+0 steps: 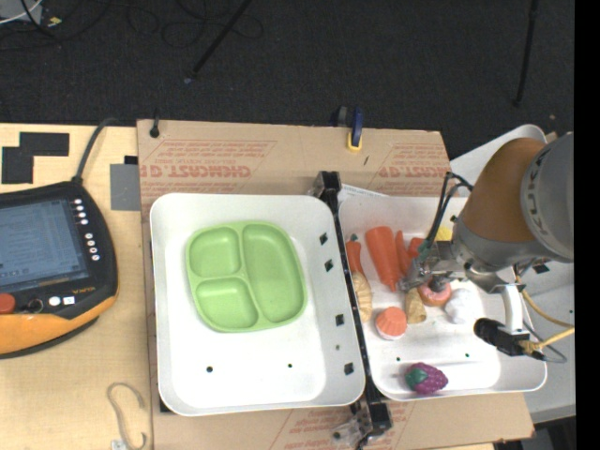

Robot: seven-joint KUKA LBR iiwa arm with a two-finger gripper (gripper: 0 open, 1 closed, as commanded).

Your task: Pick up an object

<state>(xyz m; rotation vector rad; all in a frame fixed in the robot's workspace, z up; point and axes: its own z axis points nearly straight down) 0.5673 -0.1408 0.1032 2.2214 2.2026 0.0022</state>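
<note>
In the camera view my gripper (427,284) is low inside the right bin (469,368), among a cluster of toy foods. Right beneath it lie a pink-and-red round piece (434,295) and a white piece (459,305). An orange carrot (382,255) lies just to its left, a tan piece (415,307) below it, and an orange ball (391,322) lower left. A purple grape bunch (426,378) sits near the bin's front edge. The arm hides the fingertips.
The left bin (187,364) holds a green three-compartment plate (246,276). A corn-like yellow piece (362,293) lies along the divider between the bins. A teach pendant (52,261) rests on the bench at far left.
</note>
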